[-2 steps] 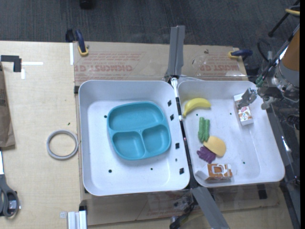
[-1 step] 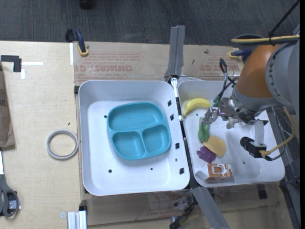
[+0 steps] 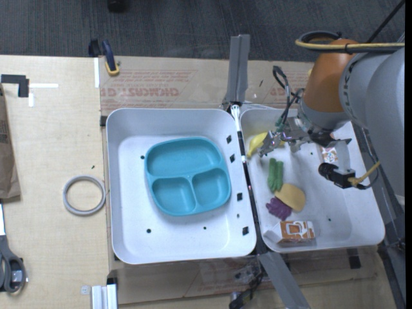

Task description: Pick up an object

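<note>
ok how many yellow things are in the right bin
2. A banana at the bin's far left, beside the tool, and a rounder yellow piece nearer the middle, touching the purple item. The arm may hide more.

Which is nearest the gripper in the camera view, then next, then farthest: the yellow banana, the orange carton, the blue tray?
From the gripper:
1. Yellow banana, just beside it in the right bin's upper left.
2. Orange carton, at that bin's lower edge.
3. Blue tray, in the left bin.

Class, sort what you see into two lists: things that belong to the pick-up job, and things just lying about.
Job: gripper; yellow item; green item; purple item; small box; right bin.

Lying about: blue tray; tape ring; scissors.
</note>
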Controlling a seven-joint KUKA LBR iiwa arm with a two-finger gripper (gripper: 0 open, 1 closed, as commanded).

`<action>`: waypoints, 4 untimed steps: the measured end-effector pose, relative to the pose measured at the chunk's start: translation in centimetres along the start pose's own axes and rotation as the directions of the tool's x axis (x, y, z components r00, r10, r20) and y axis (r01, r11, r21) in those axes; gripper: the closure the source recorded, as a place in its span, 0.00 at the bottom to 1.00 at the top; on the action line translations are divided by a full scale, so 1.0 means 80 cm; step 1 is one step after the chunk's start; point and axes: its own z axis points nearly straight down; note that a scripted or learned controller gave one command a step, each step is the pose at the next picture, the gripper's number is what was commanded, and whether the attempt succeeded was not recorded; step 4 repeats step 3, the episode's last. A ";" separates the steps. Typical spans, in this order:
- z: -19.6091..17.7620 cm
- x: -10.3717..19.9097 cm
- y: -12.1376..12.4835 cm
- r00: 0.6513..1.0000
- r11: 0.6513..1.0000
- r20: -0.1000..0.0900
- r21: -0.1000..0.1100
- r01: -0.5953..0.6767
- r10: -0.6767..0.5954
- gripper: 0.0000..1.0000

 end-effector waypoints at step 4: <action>-0.121 0.057 0.043 1.000 1.000 0.001 -0.002 0.016 -0.016 1.00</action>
